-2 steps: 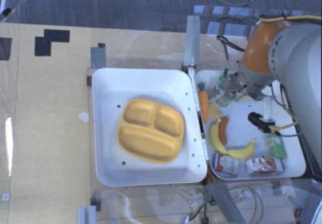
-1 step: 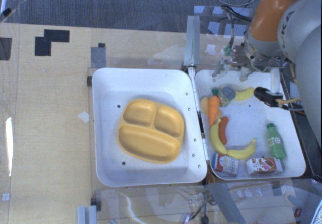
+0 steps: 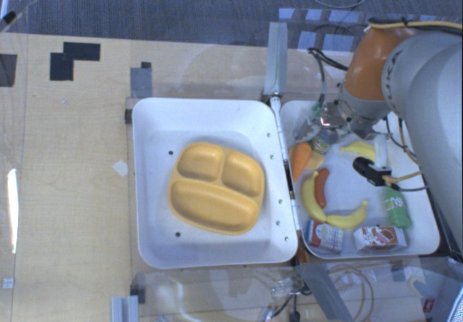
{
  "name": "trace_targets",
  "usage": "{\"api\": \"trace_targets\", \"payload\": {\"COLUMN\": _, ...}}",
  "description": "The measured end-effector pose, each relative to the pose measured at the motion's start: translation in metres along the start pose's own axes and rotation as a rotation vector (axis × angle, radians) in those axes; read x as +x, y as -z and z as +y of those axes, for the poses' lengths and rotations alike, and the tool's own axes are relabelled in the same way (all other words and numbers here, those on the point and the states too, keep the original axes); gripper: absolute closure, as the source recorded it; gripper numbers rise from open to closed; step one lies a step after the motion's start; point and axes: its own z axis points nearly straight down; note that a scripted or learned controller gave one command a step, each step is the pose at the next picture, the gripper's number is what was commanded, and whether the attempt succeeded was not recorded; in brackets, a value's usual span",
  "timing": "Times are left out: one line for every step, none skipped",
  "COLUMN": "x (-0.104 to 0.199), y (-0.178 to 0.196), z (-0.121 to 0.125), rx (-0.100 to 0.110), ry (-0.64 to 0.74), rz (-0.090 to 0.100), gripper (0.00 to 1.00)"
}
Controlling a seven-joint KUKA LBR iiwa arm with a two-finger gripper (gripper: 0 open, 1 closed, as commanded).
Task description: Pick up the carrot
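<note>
The orange carrot (image 3: 299, 161) lies at the left wall of the right bin (image 3: 431, 239), tilted, with its greenish top pointing up and right. My gripper (image 3: 323, 127) hangs low over the bin's back left part, just above and to the right of the carrot's top end. The wrist hides part of what lies under it. Nothing shows held in the gripper.
Next to the carrot lie a red sausage (image 3: 322, 181) and a curved banana (image 3: 331, 210). A small yellow banana (image 3: 359, 148), a green bottle (image 3: 396, 210) and two cartons (image 3: 324, 236) (image 3: 377, 239) share that bin. The left bin (image 3: 155, 241) holds a yellow divided plate (image 3: 215, 187).
</note>
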Motion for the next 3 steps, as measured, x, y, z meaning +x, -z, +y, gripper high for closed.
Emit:
{"api": "trace_targets", "payload": {"x": 0.001, "y": 0.013, "z": 0.003, "rx": -0.007, "ry": 0.004, "rz": -0.001, "gripper": 1.0}}
{"api": "trace_targets", "payload": {"x": -0.04, "y": 0.026, "z": -0.015, "rx": 0.005, "ry": 0.131, "rz": 0.001, "gripper": 1.0}}
{"api": "trace_targets", "payload": {"x": 0.017, "y": 0.098, "z": -0.001, "rx": 0.004, "ry": 0.092, "rz": 0.002, "gripper": 1.0}}
